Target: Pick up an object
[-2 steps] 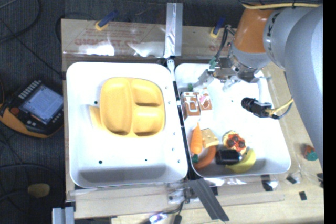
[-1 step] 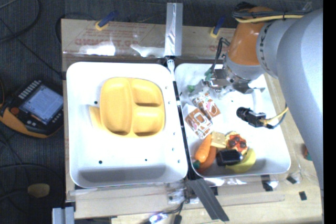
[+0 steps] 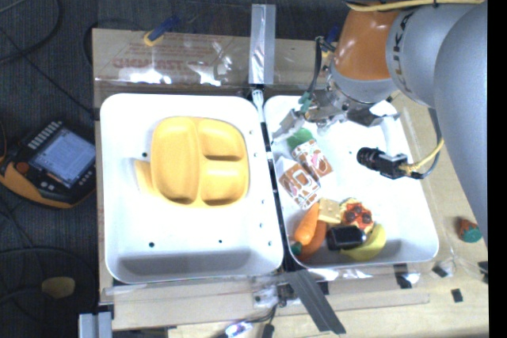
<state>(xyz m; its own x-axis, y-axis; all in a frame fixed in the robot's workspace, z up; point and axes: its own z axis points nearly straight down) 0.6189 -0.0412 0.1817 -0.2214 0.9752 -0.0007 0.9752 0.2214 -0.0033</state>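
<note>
My gripper (image 3: 303, 113) hangs over the far left corner of the right bin (image 3: 412, 194), below the arm's orange band. Just beneath it, toward the front, lies a small green item (image 3: 302, 139). Two red-and-white cartons follow down the bin's left side, one (image 3: 316, 161) behind the other (image 3: 299, 184). At the front of the bin an orange carrot (image 3: 307, 227), a black block (image 3: 344, 236), a yellow banana (image 3: 371, 246) and a red-topped toy food piece (image 3: 354, 212) lie bunched together. Nothing shows held in the gripper.
The left bin (image 3: 127, 249) holds a yellow divided tray (image 3: 198, 160). A black cable fitting (image 3: 382, 161) hangs from the arm over the right bin. A handheld controller (image 3: 55, 158) lies off the bench to the left. Clear plastic film (image 3: 182, 59) lies behind the bins.
</note>
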